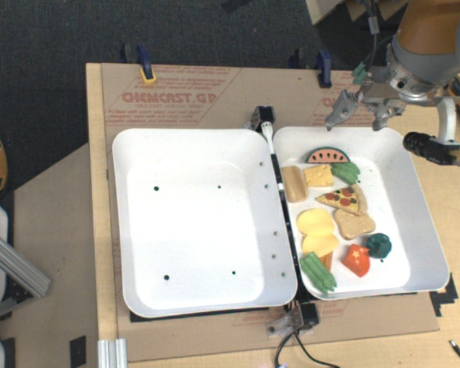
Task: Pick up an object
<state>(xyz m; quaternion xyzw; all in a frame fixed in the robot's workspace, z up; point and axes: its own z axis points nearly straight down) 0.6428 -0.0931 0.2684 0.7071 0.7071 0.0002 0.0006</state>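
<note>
My gripper hangs above the far rim of the right bin, its two fingers spread open with nothing between them. Below it in that bin lie toy foods: a watermelon slice, a cheese wedge, a green leafy piece, a tan bread stick, a pizza slice, a toast slice, two yellow rounds, a red strawberry, a dark green broccoli and a green bean pod.
The left bin sits beside the right one on a brown board. Blue clamps hold the board's far edge. A black part juts in at the right, near the right bin's far corner.
</note>
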